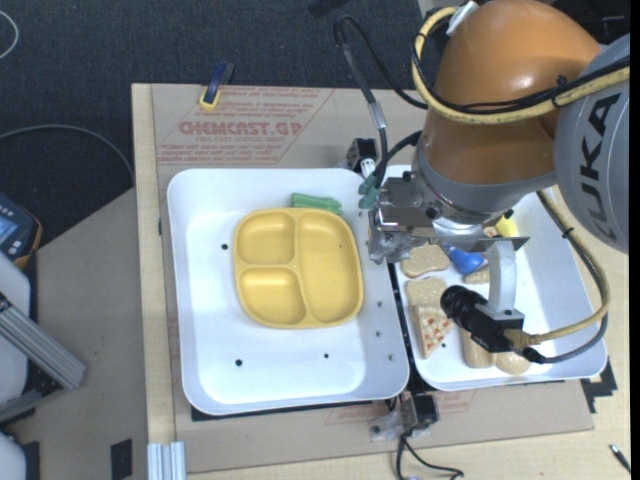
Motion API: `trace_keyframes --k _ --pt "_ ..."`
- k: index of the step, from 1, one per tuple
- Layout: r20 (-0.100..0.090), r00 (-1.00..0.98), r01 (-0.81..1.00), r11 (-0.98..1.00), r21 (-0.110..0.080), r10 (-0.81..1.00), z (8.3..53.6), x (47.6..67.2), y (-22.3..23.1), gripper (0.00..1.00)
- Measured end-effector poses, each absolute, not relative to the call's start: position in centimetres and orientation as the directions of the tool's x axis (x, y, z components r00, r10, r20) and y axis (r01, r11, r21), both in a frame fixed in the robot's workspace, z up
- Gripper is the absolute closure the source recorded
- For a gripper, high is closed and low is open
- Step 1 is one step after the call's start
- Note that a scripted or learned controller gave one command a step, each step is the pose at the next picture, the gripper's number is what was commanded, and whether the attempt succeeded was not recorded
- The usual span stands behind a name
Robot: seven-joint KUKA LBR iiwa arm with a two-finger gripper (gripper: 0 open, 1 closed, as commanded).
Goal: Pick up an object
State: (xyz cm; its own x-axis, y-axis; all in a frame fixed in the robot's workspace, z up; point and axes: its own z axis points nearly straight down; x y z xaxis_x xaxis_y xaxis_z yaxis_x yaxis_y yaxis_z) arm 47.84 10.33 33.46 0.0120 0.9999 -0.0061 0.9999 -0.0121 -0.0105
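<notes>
Reading "CHEMCAST GP" on board (240, 128)

The yellow three-compartment plastic plate (298, 268) lies in the left shallow white bin (200, 348). A green flat plastic piece (316, 203) lies behind the plate, touching its far edge. The right shallow white bin (570, 268) adjoins the left bin and contains the tan bread-shaped toy slice (424, 261), with the toy pizza wedge (430, 330) in front of it.

"CHEMCAST GP" on bench sheet (243, 128)
</notes>
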Motion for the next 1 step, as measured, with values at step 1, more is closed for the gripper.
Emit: trace_keyframes --k 1 --pt "0.000 0.000 1.000 0.000 0.002 1.000 35.00 47.99 10.97 1.00"
